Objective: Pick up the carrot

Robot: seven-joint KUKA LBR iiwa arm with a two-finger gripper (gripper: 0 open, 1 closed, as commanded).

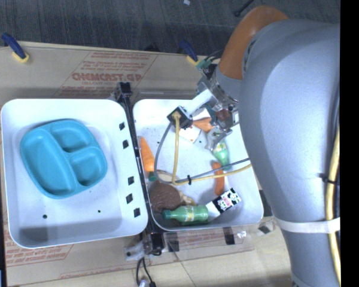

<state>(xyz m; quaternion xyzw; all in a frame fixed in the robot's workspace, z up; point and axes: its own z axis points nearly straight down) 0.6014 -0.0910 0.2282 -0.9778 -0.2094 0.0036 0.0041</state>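
Camera view presents the grey arm (293,118) as the largest item, entering from the right and covering the right edge of the right bin (167,109). Left bin (12,160) carries a blue divided tray (63,157), which plays no part in the task. Right bin holds the clutter: a brown rounded object (163,196) near the front, a green bottle (188,214) lying beside it, a small black-and-white carton (226,201), and cables looping across the middle. Gripper (218,137) sits low over the far right part of that bin, close to a green item (221,155) and an orange piece (202,124); whether the pincer is wide, narrow or closed on anything cannot be told, as the wrist hardware masks it. Carrot (146,154) lies against the left wall of the right bin, beside the divider, well apart from the gripper and untouched. A second slender orange item (218,178) lies near the arm. Judgement: the pick is not achieved; approach to the carrot, grasp and lift all remain outstanding.
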